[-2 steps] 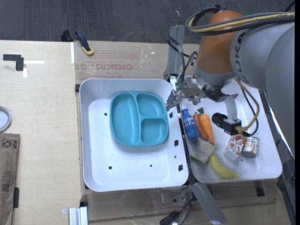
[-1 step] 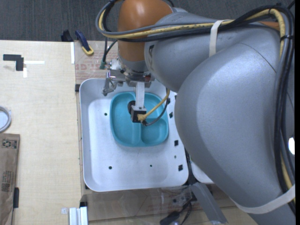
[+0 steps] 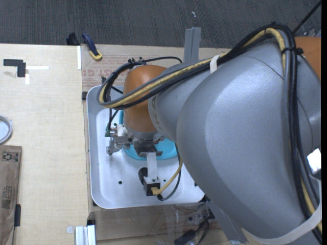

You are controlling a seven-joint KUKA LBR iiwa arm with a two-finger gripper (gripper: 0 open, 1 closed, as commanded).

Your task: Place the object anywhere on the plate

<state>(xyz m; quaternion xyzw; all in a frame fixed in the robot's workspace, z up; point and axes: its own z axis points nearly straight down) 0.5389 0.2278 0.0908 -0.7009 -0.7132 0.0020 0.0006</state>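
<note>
Grey casing and the orange band (image 3: 140, 93) above my wrist take up much of the camera view, because my arm (image 3: 240, 137) comes in from the right and hangs over the white bin (image 3: 106, 190). My hand (image 3: 134, 143) points straight down into that bin, near its middle, right above a light blue plate (image 3: 167, 150). The plate lies flat on the bin floor, toward the far half, and its rim peeks out on both sides of my wrist. My wrist covers the underside of the hand from this angle, so I cannot tell whether it is wide or narrow, or whether it holds anything. Whatever sits on the middle of the plate is hidden beneath me too. The near part of the bin floor is bare white with a few small dark specks. To the left of the bin the pale wooden worktop (image 3: 46, 116) stretches away. At its left edge lies what looks like a roll of clear tape (image 3: 3, 129), though it is cut off by the frame. Just below it is a brown paper packet (image 3: 10, 180). A blue and yellow clamp (image 3: 91, 46) lies near the bin's far left corner, and a grey post (image 3: 192, 38) stands behind the bin.
</note>
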